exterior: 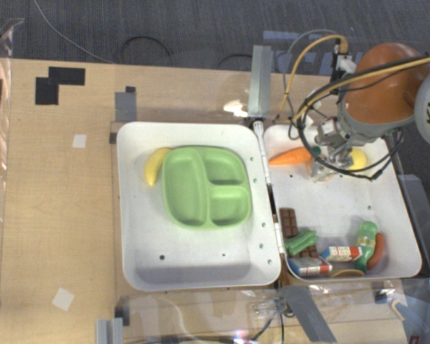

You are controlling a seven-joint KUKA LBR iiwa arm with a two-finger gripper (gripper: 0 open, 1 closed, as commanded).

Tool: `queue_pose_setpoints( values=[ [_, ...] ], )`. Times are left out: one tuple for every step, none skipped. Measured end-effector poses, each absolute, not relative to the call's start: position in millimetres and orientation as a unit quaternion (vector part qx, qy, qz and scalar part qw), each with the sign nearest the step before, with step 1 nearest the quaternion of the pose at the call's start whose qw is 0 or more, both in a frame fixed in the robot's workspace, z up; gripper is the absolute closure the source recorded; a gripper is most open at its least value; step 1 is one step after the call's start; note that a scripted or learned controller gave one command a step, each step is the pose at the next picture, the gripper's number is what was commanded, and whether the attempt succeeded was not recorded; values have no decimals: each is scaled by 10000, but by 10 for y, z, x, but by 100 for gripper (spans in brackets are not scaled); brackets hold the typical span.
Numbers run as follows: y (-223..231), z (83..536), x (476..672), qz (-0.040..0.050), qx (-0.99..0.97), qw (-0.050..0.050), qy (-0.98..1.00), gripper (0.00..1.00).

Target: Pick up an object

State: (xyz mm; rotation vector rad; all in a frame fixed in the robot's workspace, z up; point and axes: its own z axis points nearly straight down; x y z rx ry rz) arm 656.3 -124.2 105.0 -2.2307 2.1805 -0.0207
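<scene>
Camera view, surface: a pale wooden surface (50, 213) is carrying two shallow white bins side by side.
Camera view, left bin: the left bin (140, 256) is holding a green divided plate (204, 186) lying flat near its middle; a yellow banana (153, 165) is lying against the plate's left edge, partly tucked beneath it.
Camera view, right bin: the right bin (398, 213) is holding an orange carrot (292, 157) near its upper left corner, lying crosswise with its tip pointing toward the divider.
Camera view, lower pile: a brown chocolate bar (289, 222), a green piece (299, 241), a green bottle (366, 233), a reddish sausage (378, 250) and a small labelled bottle (342, 252) are crowding the right bin's lower edge, touching one another.
Camera view, arm: the arm (380, 84) is reaching in from the right, cables looping around it.
Camera view, gripper: the gripper (331, 159) is hanging over the upper part of the right bin, just right of the carrot's thick end; a small yellow item (358, 159) is showing just beside it.
Camera view, grip state: cannot tell; nothing is visibly held.
</scene>
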Motion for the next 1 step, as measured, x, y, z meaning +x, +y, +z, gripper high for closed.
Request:
queue_pose_setpoints(
  values=[
    [-1638,2587,6700,-97,-7195,70,6944,100]
  ],
)
